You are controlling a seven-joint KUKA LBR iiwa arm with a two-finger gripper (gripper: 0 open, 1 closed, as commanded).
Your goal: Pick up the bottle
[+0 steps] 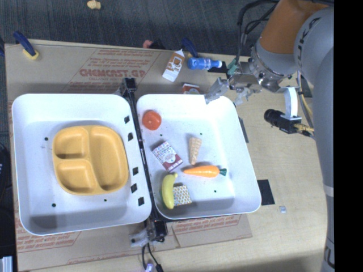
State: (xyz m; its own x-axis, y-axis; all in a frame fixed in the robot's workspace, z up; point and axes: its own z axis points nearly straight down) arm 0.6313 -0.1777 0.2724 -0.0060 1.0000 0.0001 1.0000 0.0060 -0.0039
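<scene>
So the claw (227,92) is hanging over the top right corner of the right bin (245,169), fingers spread apart with nothing between them, and the grey arm with its orange band (289,16) comes in from the right. The bottle (204,64), blue with a white end, is lying on its side on the tabletop (283,231) just past that bin's far edge, near the claw but not touching it, next to a small carton (174,65). Inside the right bin there's a carrot (201,171), a banana (168,191), a red ball (151,119) and an ice cream cone (194,148), while the left bin (28,208) has a yellow divided tray (91,158)
</scene>
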